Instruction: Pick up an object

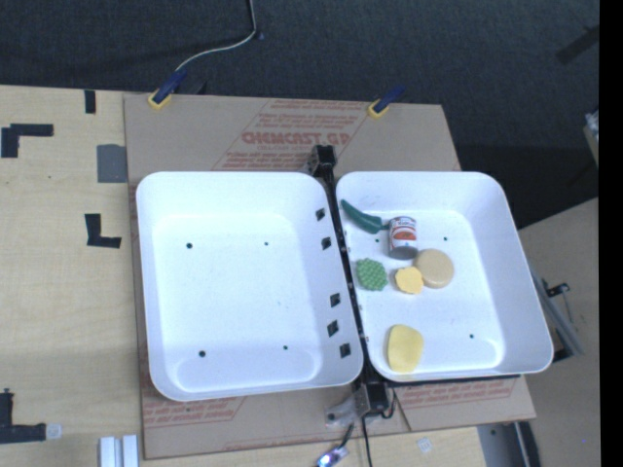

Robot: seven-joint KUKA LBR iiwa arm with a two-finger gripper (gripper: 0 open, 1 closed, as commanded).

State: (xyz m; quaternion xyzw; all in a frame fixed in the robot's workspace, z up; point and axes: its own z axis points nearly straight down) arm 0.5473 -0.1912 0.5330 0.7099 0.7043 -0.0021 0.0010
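Cardboard sheet (292, 136) under bins reads approx "CHEMCAST", red print; small can (403, 233) label unreadable, in right bin (506, 261).

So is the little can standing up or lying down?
Lying down, it seems. The can shows its red-and-white side lengthwise in the right bin, beside the tan disc.

A: We are looking at two bins sitting side by side on a cardboard sheet (292, 129); the left bin (161, 358) is touching the right bin (487, 197) along their inner edges.

B: We are seeing everything lying in the right bin; a can (403, 234) is sitting behind a disc (435, 268); a small round piece (409, 280) is touching that disc's left side; a ridged piece (371, 274) is lying further left; a curved tool (362, 218) is resting behind it; a lump (405, 347) is lying nearest us.
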